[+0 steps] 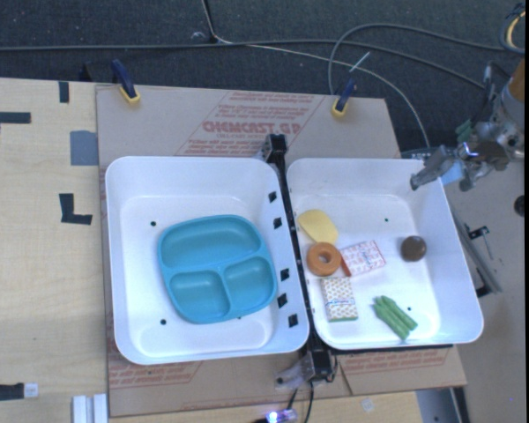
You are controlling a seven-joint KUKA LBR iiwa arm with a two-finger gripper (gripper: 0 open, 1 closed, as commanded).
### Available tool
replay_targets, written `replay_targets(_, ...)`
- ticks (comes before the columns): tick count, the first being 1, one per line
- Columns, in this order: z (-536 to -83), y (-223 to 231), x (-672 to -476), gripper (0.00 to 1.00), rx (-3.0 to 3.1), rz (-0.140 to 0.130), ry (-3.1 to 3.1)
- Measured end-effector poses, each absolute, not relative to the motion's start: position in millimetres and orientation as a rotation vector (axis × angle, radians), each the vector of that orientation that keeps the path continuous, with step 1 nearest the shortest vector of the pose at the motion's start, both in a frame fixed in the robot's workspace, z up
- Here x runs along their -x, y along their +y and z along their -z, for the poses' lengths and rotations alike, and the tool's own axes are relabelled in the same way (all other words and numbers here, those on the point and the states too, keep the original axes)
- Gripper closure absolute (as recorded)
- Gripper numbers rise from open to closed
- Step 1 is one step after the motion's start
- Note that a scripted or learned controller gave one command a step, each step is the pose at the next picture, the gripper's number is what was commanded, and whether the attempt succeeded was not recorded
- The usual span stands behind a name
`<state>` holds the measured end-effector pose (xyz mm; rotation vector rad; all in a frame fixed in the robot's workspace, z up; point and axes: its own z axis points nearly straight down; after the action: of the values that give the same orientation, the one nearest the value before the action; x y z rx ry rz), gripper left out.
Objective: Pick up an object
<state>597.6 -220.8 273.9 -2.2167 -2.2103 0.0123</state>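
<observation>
Over at the right bin's far corner the pincer hangs above the rim with nothing in it; whether it is released or clenched I cannot tell. Nothing looks picked yet. The candidates lie in the right bin: a doughnut, a yellow piece, two packets, a brown ball, green beans. The whole grasp remains, I'd judge.

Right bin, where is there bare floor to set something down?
In the right white bin, bare floor runs along the far wall, behind the yellow oval piece and brown round ball. Crowded near the divider: orange ring, two patterned packets, green bean-like pods.
</observation>
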Motion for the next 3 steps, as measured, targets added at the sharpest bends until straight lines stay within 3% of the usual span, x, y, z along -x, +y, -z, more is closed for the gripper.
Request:
replay_targets(1, -282, -220, -599.7, 0.00, 2.220, -0.002, -2.223)
replay_targets(3, -168, -219, -611.5, 0.00, 2.216, -0.006, -2.221)
